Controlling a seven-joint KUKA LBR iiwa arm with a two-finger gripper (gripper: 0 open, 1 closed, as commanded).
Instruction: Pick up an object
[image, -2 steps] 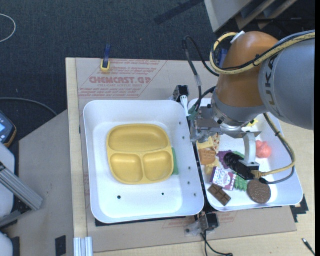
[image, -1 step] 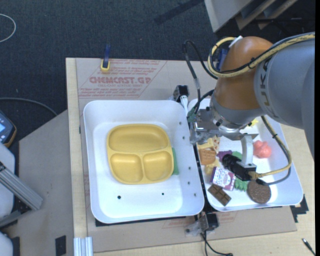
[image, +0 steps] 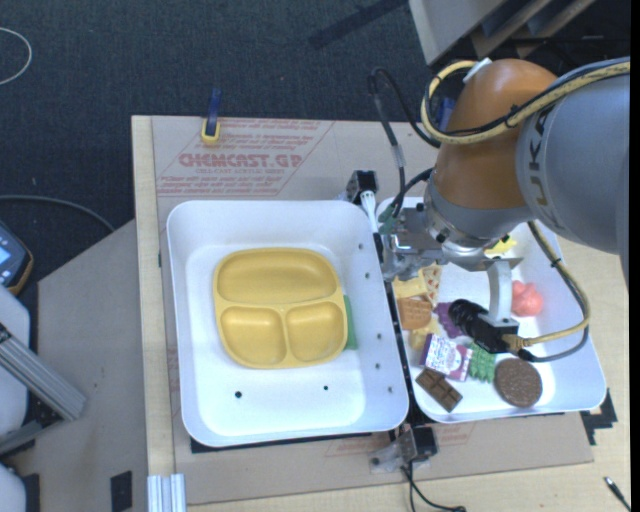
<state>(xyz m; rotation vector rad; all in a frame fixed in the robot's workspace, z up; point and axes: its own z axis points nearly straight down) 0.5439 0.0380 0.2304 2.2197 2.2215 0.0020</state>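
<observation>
- Arm (image: 520, 140) reaching in from R, gripper (image: 425, 262) hanging low over R bin (image: 572, 385), near its L wall.
- Can't tell gripper state.
- Objects lying in R bin: brown round cookie (image: 518, 381), purple packet (image: 445, 355), pink piece (image: 526, 297).
- Yellow divided tray (image: 280, 306) sitting in L bin (image: 260, 410).

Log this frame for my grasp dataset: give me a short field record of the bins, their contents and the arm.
left bin: holds a yellow divided tray
right bin: small items, among them a brown round disc, a pink object, a purple packet, a brown bar
arm: reaches in from the right, wrist low over the right bin's upper part
gripper: hidden under the wrist; grasp cannot be told
</observation>
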